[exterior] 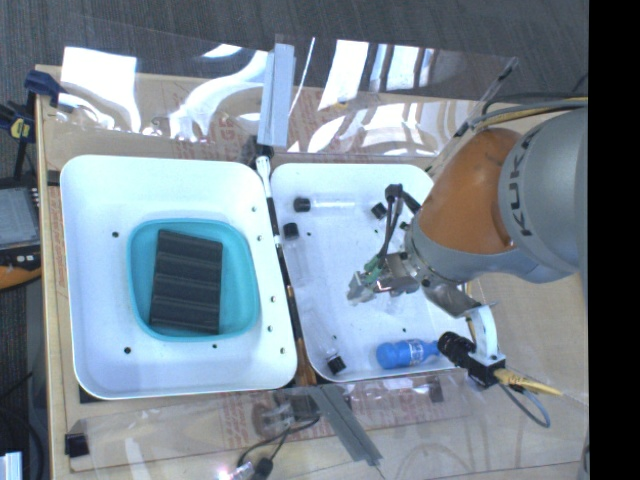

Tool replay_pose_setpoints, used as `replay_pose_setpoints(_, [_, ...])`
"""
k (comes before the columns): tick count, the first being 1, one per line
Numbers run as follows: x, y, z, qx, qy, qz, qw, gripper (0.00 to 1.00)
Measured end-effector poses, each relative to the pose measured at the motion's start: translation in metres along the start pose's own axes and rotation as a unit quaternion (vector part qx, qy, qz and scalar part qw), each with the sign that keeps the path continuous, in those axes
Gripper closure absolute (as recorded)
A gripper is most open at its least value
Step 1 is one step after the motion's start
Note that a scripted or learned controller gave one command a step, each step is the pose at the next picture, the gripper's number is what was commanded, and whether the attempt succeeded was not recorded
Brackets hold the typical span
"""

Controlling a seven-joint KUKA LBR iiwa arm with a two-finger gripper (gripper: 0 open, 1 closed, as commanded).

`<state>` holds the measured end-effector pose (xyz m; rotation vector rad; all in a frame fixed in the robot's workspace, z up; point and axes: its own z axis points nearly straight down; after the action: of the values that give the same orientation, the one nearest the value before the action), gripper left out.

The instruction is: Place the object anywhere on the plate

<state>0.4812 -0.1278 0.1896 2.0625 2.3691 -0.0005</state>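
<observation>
- A pale wooden desk [150, 428] stood on dark grey carpet [300, 3], with clear glossy sheeting across its upper part catching bright reflections.
- Two shallow white plastic bins sat side by side on it: the left bin [90, 268] and the right bin [320, 258].
- A light-blue, rounded-square plate [240, 308] lay in the middle of the left bin, carrying a dark grey ribbed rectangular block [186, 281].
- The grey arm with its orange band [470, 203] reached in from the right of the frame over the right bin.
- Its gripper [368, 286] hung near the centre of the right bin; whether the fingers were spread or pressed together could not be told.
- A small blue bottle-shaped object [405, 353] lay on its side at the lower right of the right bin, below the gripper and apart from it.
</observation>
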Motion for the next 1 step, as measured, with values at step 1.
replay_pose_setpoints(1, [0.0709,0.0373,-0.0021,0.0,0.0,-0.097,0.9953,1.0])
